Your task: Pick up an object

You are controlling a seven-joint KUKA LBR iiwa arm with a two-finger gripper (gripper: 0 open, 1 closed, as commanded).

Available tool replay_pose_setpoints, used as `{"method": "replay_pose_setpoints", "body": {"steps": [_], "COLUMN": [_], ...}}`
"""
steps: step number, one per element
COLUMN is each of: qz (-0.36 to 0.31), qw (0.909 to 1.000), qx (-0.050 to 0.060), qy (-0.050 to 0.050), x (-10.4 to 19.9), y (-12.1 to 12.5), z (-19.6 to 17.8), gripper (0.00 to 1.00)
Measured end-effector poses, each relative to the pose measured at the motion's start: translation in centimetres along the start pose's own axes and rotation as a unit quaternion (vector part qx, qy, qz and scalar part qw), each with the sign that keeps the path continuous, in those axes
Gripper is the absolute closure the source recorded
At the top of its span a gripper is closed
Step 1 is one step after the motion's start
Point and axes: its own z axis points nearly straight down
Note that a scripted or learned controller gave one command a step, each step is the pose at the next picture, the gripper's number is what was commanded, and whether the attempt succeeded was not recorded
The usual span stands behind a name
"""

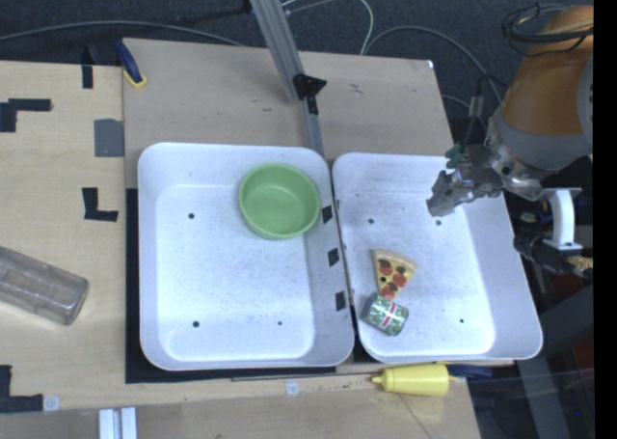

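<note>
At the far left of my feed a clear plastic cylinder [39,286] lies on the bench [58,167], its left end cut off by the frame edge; it is see-through enough that I can make out little of it. Next comes the left bin [193,331], with a green bowl [280,201] sitting upright near its upper right corner, close to the divide. A grey metal pole [275,27] slants down from the top edge of the frame toward the gap between the bins, its upper end cut off. In the right bin [482,321] lie two small things, touching or nearly so: a toy pizza slice [392,272], its long axis running from upper right to lower left, crust edge at the upper right and tip pointing down toward a small green and red can [386,315] that lies on its side just below it. Below that bin's front rim a yellow bottle [416,380] lies flat on the bench, long axis left to right, nozzle pointing left. The gripper [445,198] hangs over the upper right part of the right bin, well apart from the pizza slice; it is dark and blurred, and I cannot tell whether it is spread or pressed together. The arm [549,99] behind it runs off the right edge.
</note>
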Motion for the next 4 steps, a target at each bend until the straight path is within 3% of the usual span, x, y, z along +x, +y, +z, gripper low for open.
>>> {"method": "replay_pose_setpoints", "body": {"steps": [2, 4], "qz": [-0.001, -0.001], "qw": [1.0000, 1.0000], "qx": [0.001, 0.001], "qy": [0.000, 0.000], "x": [9.2, 19.8], "y": [-3.8, -5.8], "z": [1.6, 4.8], "gripper": [1.00, 1.00]}}
